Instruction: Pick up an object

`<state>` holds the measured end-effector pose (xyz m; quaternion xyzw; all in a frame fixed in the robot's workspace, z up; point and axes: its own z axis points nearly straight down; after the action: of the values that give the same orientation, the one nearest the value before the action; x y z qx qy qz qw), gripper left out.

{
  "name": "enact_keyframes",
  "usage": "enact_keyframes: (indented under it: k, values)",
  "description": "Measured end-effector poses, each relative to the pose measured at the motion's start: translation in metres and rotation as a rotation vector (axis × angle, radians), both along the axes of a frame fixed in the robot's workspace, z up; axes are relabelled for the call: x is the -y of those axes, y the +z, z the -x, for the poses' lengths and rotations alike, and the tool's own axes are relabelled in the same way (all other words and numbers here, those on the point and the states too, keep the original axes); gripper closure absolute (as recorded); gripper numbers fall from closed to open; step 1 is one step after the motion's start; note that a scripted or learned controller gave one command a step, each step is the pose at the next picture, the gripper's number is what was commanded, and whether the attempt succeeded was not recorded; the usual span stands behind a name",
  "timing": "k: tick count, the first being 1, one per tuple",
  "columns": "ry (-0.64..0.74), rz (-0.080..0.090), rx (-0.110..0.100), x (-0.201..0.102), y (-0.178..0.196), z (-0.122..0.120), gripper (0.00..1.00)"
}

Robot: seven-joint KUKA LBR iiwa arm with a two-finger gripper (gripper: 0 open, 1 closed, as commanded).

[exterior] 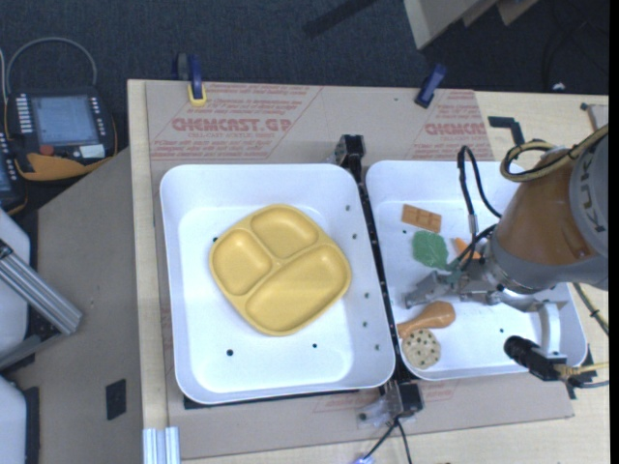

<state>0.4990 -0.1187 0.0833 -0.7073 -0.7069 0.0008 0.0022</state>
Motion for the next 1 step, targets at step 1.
enact_keyframes:
  k: [1]
  values:
    - [-0.001,0.001,0.004,0.0000,0.0113,-0.0006,1.00]
